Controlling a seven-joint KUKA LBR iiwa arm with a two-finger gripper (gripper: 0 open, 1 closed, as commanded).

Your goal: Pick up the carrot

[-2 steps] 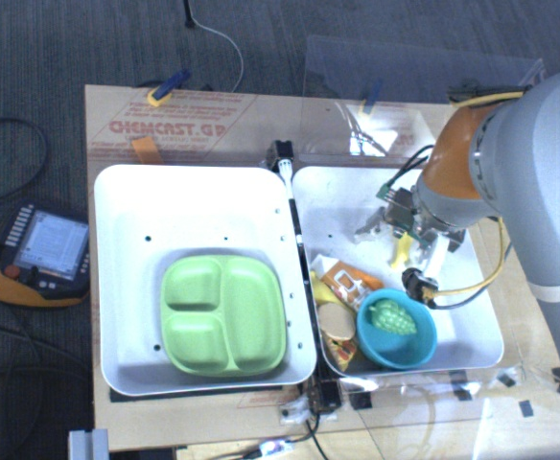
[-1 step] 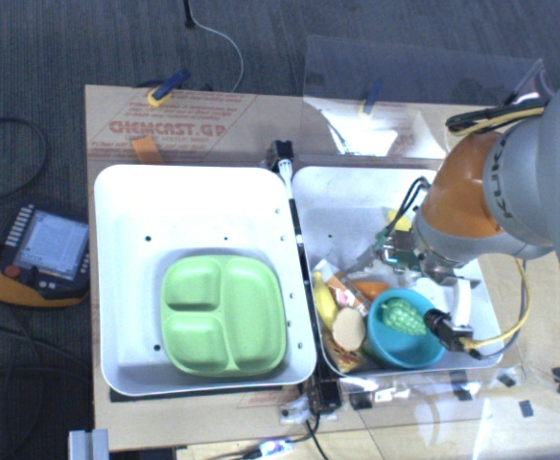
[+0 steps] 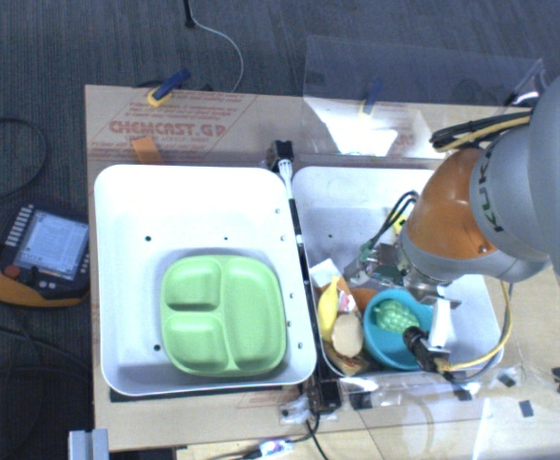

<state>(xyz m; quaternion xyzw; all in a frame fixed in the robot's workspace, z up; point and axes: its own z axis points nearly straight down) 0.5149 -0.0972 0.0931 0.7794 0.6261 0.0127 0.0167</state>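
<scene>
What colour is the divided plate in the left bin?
Light green; the divided plate shows clearly in the camera view, lying in the left bin.

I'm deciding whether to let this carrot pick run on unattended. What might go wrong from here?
1. Clutter: the orange piece that may be the carrot sits tight between the banana, a tan rounded item and the blue bowl, so the fingers may catch a neighbour instead.
2. Occlusion: the arm's wrist hangs over that corner, hiding most of the carrot, so a miss would be hard to spot.
</scene>
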